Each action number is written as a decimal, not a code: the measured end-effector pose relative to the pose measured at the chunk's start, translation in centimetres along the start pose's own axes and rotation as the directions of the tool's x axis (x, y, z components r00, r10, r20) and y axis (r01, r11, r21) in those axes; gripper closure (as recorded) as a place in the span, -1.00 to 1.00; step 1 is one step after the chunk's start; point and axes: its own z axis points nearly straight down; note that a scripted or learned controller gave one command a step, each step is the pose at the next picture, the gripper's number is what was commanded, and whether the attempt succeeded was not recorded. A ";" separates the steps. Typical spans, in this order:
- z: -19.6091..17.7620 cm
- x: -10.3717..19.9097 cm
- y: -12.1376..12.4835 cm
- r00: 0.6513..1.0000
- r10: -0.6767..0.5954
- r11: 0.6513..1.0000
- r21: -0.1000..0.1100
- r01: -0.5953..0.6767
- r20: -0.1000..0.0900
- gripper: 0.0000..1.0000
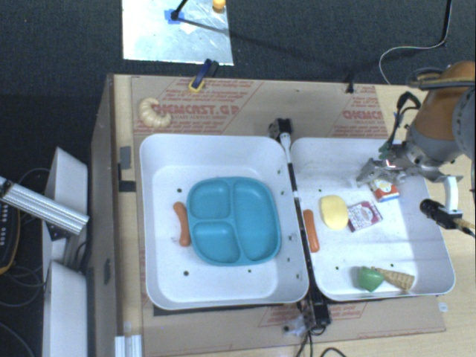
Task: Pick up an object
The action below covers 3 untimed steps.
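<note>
The grey arm reaches in from the right, and its gripper (382, 172) hangs over the back of the right bin (439, 274). The fingers stand open with nothing between them. Just below the gripper lies a small red, white and blue packet (385, 193). Further forward in that bin are a red-and-white wrapper (364, 216), a yellow block (335, 212), an orange sausage (310, 230) by the left wall, and a green-topped ice-cream cone (384, 277) lying near the front.
The left bin (160, 274) holds a blue divided plate (233, 220) and another orange sausage (181, 224) to its left. A black divider bar (292, 192) runs between the bins. A cable and black fitting (442, 214) hang at the right edge.
</note>
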 end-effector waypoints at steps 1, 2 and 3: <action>0.9 0.0 -0.1 1.000 0.001 1.000 0.002 -0.001 0.000 -1.00; -0.2 0.0 0.0 1.000 -0.002 1.000 -0.001 0.002 0.000 1.00; 0.9 6.5 -0.5 1.000 0.000 1.000 0.003 0.000 -0.003 1.00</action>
